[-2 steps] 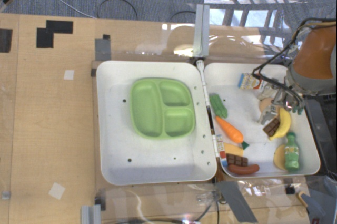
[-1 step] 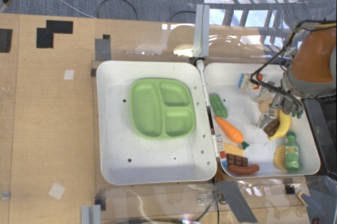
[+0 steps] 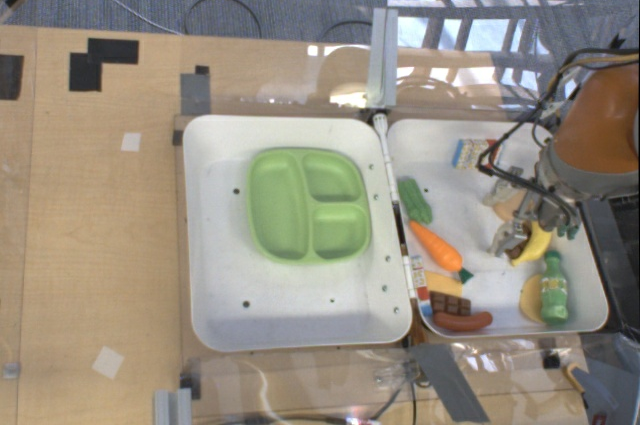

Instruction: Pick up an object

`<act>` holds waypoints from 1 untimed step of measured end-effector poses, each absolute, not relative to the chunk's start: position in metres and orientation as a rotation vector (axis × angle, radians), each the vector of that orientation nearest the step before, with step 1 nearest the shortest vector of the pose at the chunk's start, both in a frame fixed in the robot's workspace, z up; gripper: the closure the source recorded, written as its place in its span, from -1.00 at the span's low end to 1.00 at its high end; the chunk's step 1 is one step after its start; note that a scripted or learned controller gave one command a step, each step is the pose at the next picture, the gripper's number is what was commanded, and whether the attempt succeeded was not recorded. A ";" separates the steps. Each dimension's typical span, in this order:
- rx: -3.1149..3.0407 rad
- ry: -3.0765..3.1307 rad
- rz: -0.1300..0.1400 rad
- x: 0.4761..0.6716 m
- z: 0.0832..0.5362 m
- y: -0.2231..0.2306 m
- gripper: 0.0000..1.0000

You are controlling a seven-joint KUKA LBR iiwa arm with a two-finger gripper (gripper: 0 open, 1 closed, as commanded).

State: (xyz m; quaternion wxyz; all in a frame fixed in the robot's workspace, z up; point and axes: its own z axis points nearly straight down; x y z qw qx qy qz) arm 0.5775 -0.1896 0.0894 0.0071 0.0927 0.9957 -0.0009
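- Inside the left bin we see one green divided plate, near its centre.
- Toward 3 o'clock, the right bin keeps a green vegetable, a carrot, a sausage, a green bottle and a small box.
- Under the arm, a banana is partly hidden.
- We see the gripper touching the banana; we cannot tell whether it is open or closed.

You have two white bins: the left bin carries a pale green divided plate. In the right bin: dark green cucumber, orange carrot (green tip), yellow banana, green bottle, reddish-brown sausage. Bench is light wood with black patches at upper left.
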 end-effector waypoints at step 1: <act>0.193 3.122 -0.002 0.589 0.089 -0.204 -1.00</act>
